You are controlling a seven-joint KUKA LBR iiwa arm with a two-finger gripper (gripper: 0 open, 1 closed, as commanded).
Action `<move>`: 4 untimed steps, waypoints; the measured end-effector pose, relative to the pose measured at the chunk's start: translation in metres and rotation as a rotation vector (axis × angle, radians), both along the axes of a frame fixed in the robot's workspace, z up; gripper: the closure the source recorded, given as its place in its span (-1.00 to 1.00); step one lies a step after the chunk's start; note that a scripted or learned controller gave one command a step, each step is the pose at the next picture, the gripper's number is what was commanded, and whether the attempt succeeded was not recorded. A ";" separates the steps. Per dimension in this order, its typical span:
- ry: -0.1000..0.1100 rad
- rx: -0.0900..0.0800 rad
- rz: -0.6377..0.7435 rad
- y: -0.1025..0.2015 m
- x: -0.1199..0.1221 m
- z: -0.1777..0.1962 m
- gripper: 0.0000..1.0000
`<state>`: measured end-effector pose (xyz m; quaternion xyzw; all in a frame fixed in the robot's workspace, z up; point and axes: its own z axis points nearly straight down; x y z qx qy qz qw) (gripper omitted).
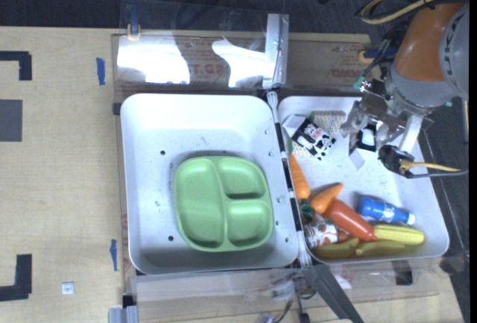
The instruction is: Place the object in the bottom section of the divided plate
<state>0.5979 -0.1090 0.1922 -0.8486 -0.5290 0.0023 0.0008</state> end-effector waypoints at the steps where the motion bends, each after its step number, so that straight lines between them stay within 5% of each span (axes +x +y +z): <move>1: 0.003 0.002 -0.195 0.071 -0.065 -0.010 1.00; 2: 0.003 0.000 -0.286 0.123 -0.105 -0.010 1.00; 3: -0.001 -0.001 -0.167 0.128 -0.118 0.071 1.00; 4: -0.001 -0.003 -0.394 0.020 -0.118 0.091 1.00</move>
